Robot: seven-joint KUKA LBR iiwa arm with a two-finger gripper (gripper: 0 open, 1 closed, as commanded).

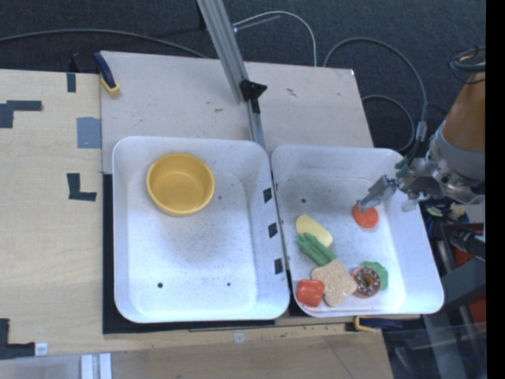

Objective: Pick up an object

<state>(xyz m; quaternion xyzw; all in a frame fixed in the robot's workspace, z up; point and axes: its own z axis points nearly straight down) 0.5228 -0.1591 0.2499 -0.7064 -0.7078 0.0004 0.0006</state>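
we see the arm (465, 125) reaching in from the right over the right-hand bin (331, 168), its orange band above the grey wrist. the gripper (377, 196) hangs low over the right half of that bin, one grey finger angled down and to the left so that its tip sits right at the upper edge of a small red-orange round toy (366, 218), likely a tomato; the second finger shows as a short stub further right. we cannot tell whether the pincer is spread or pressed together, and we see nothing pinched between the fingers; the tomato lies on the bin floor. the other candidates cluster in the lower part of the same bin: a yellow corn-like piece (314, 229) with a green bean-like piece (316, 250) touching it just below, a tan toast-shaped slice (334, 281) below those, a red pepper-like piece (309, 292) at the slice's left edge near the bin's front corner, and a brown sprinkled donut (365, 281) just right of the slice, resting against a green leafy item (378, 273). the left-hand bin (189, 290) holds a yellow bowl (181, 182), upright, in its upper left area, well apart from the arm. a metal pole (224, 38) runs down from the top of the view to the gap between the bins.
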